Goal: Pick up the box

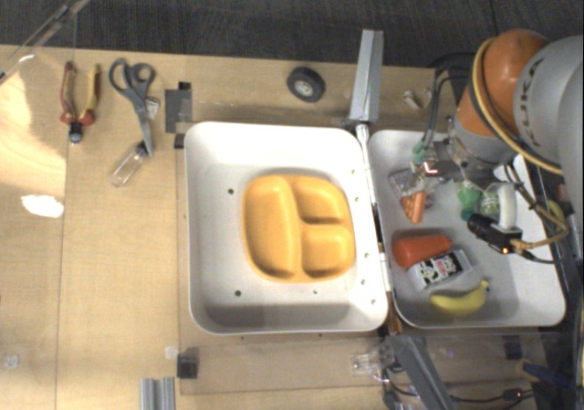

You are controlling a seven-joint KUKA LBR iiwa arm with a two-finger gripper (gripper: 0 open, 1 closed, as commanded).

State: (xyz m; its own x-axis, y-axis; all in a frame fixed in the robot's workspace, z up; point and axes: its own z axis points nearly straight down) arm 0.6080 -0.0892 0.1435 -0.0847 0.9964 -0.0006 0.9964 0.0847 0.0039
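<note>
Camera view, slanted top-down: two white bins side by side on the counter (100, 244). Left bin (214, 299) holds a yellow divided tray (297, 224), nothing else. Right bin (538, 303) has the clutter: the box (434, 257), lying flat with an orange-red top and a white printed end, sits in the lower middle, close to the bin's left wall. A banana (459, 300) lies just below it, near or touching its lower edge; can't call contact from here. A small orange piece (415, 207) sits just above the box, and a green and white item (484, 201) to the upper right. Arm (525, 98) comes in from the right over the bin's top half; claw (429, 164) is low near the bin's upper left, above the orange piece and apart from the box. Claw state: can't tell, cables and wrist clutter obscure it. Nothing visibly gripped. Risks from here: the descent may catch the orange piece instead of the box; a flat box near the wall gives poor finger clearance, so a finger may land on top and push rather than straddle; the banana may get dragged or pinched with it; loose cables could snag.
</note>
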